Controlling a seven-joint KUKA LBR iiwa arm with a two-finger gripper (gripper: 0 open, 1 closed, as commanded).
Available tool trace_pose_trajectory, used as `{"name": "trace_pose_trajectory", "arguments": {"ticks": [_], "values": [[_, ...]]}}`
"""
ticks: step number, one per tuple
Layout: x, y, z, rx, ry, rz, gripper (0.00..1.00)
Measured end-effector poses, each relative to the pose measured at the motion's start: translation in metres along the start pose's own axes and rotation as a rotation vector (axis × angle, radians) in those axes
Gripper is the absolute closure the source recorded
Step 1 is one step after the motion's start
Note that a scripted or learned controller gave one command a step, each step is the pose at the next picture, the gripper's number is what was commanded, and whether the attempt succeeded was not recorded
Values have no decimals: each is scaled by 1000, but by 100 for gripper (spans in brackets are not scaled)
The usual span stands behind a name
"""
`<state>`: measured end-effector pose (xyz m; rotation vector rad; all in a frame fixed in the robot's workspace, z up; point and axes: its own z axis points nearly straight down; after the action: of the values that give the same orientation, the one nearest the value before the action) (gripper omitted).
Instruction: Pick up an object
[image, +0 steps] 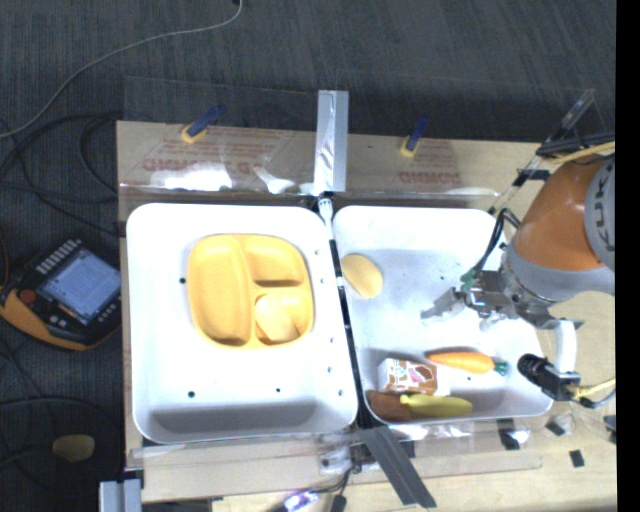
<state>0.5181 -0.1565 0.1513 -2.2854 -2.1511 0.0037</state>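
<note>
Camera view: table (140, 140) carries two white bins side by side. Left bin (160, 380) holds a yellow divided tray (248, 290). Right bin (400, 245) holds a pale yellow round piece (361, 275) at its far-left corner, and along its near wall a small printed carton (409, 376), a banana (436, 405) and a carrot (462, 361). Arm enters from the right; claw (447, 305) hangs over the middle of the right bin, grasping nothing, whether spread or clenched I cannot tell. Carrot looks the likeliest target: it lies just nearward of the claw and slightly right, apart from it, long axis running left-right, green end to the right. Judgement: the claw would need to shift nearward and descend, fingers set across that axis. Carton and banana crowd close on the carrot's near-left side.
</note>
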Motion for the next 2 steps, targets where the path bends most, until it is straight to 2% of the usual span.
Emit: {"name": "trace_pose_trajectory", "arguments": {"ticks": [1,2], "values": [[1,0,-8,1,1,-1,100],[1,0,-8,2,2,-1,0]]}}
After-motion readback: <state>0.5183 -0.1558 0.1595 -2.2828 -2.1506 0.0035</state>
